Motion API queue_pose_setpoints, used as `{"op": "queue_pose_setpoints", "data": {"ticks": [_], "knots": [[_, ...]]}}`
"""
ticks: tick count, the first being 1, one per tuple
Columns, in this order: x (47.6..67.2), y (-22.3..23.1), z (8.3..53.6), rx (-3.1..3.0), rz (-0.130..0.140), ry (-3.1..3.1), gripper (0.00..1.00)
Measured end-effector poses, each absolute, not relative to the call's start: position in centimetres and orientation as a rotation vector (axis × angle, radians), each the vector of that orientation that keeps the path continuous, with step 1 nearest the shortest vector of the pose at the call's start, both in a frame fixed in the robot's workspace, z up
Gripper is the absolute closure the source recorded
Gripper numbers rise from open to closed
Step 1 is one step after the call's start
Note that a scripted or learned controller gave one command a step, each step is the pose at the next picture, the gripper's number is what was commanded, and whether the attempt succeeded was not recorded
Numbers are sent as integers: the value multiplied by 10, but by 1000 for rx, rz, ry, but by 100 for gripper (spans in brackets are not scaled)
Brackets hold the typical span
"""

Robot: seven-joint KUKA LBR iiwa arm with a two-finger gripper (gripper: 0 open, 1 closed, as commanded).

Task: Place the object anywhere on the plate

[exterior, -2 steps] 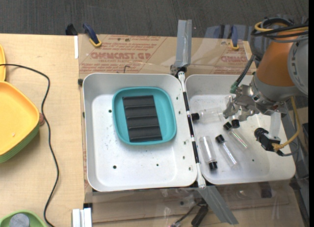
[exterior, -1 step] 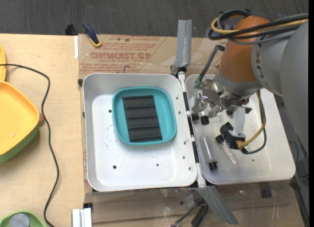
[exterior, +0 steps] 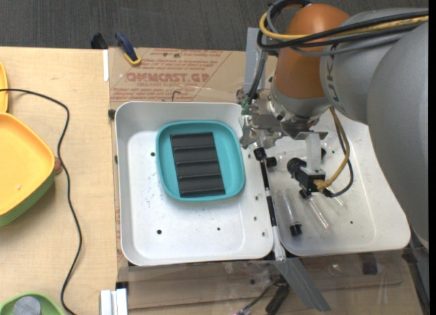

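A teal square plate (exterior: 235, 170) with a dark ridged insert (exterior: 197, 163) lies in the left white bin (exterior: 136, 225). The arm's orange wrist band hangs over the dividing rim between the bins, and the gripper (exterior: 262, 144) sits below it at the left edge of the right bin (exterior: 368, 232), just right of the plate's upper right corner. In the right bin lie a clear tube with a black cap (exterior: 293, 219) and a thin clear stick (exterior: 319, 217). I see nothing between the gripper's tips.
A black and yellow cable end (exterior: 306, 178) dangles from the arm over the right bin. Printed cardboard (exterior: 177, 75) lies behind the bins. Yellow and green bowls (exterior: 20, 163) and a black cord (exterior: 68, 191) rest on the wooden bench at left.
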State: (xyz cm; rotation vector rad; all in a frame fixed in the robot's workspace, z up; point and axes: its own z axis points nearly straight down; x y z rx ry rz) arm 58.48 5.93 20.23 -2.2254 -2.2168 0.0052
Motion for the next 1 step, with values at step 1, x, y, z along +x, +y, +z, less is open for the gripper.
{"op": "queue_pose_setpoints", "data": {"ticks": [1], "knots": [[585, 59, 202, -2225, 5, -2217, 0]]}}
